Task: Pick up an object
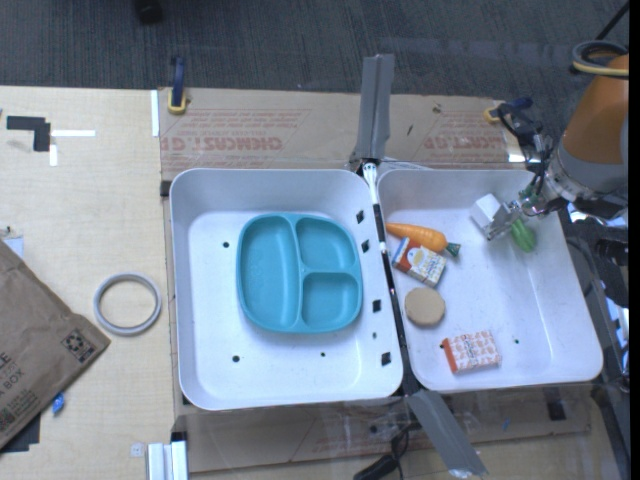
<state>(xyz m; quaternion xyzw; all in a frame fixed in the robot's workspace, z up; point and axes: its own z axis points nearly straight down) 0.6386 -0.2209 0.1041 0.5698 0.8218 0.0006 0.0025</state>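
Green object (523,234): small, elongated, in the right bin's upper right area, directly at the gripper's tip; long axis runs roughly up-down in the view with a slight tilt; whether it is clamped or merely beside the tip cannot be told
Gripper (508,220): low over the right bin near its far right corner, a pale block at its left end; open or clenched state cannot be told at this size
Arm (596,128): grey with orange band, entering from the right above the bin's right wall
Right bin (560,368): shallow, white; the green object lies close to the right wall and fairly near the far wall, with bare floor below it down to the near wall
Carrot (418,236): orange, long axis left-right, green end pointing right; near the bin's left wall, well apart from the green object
Small carton (420,264): just below the carrot, tilted, touching or nearly touching it
Round tan disc (426,308): below the carton, close to the left wall
Red-and-white packet (471,351): near the front wall, tilted; bare floor to its right
Left bin (200,368): holds a teal divided plate (300,272) at centre, margin of floor all round
Bench surface, left: tape ring (127,302) and a brown cardboard box (35,358), both outside the bins
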